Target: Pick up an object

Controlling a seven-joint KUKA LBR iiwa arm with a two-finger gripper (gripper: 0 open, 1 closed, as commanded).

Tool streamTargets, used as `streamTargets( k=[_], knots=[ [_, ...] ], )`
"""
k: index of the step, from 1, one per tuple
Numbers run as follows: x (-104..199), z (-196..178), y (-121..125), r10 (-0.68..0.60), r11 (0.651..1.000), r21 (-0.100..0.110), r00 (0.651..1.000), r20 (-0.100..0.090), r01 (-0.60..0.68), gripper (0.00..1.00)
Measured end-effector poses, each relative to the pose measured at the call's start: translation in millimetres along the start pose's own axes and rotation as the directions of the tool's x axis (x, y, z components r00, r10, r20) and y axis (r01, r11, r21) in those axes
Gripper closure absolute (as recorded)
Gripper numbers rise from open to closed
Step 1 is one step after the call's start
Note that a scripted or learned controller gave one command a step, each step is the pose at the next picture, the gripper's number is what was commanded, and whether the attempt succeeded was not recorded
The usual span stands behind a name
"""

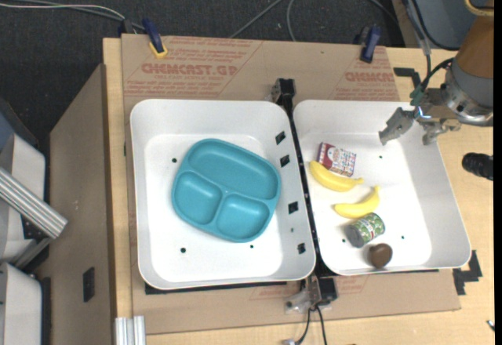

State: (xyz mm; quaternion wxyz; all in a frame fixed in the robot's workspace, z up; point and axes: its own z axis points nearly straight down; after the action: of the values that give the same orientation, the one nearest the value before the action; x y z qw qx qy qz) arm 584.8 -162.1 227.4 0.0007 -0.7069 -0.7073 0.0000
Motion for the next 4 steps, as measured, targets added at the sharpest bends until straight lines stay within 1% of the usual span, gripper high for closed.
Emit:
streamTargets(
  k=[1, 3, 4],
  knots=[
    [6.1, 58.3, -8.0, 0.000, 1.000, 0.007, 1.000, -0.002, 0.000, 0.00],
    [4.2, 145.0, -7.6, 0.001, 1.000, 0.005, 1.000, -0.001, -0.001, 0.00],
    [4.2, 131.1, -5.7, 0.001, 1.000, -0.001, 1.000, -0.001, -0.001, 1.00]
  ],
)
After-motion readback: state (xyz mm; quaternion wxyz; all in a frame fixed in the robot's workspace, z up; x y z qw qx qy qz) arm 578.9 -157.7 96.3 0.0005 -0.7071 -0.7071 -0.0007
